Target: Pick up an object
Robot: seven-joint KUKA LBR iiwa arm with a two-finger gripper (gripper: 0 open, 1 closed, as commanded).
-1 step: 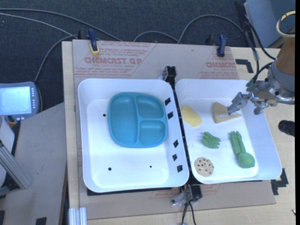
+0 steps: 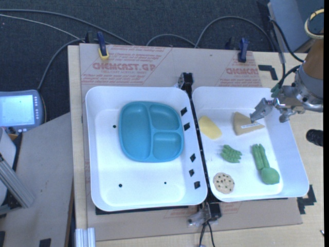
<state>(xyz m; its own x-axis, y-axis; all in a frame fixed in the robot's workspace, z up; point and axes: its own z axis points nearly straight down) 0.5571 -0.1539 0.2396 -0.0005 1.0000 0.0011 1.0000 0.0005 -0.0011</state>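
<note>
Touching gripper (image 2: 263,112): cheese wedge (image 2: 245,123)

Glossy white plastic bins (image 2: 103,153) hold a matt blue plastic tray (image 2: 151,131).

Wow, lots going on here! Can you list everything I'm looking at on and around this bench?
bins: 2, white, side by side on the bench
plate: 1, blue, three compartments, in the left bin
yellow piece: 1, yellow, right bin near the divider
wedge: 1, tan, right bin, upper middle
leafy piece: 1, green, middle of the right bin
long vegetable: 1, green, right bin, right side
cookie: 1, tan with dark dots, right bin, front edge
clamps: 2, blue, back edge of the board
screen: 1, grey, left of the bench
cables: several, grey, on the floor behind
gripper: 1, grey, over the right bin beside the wedge
</note>
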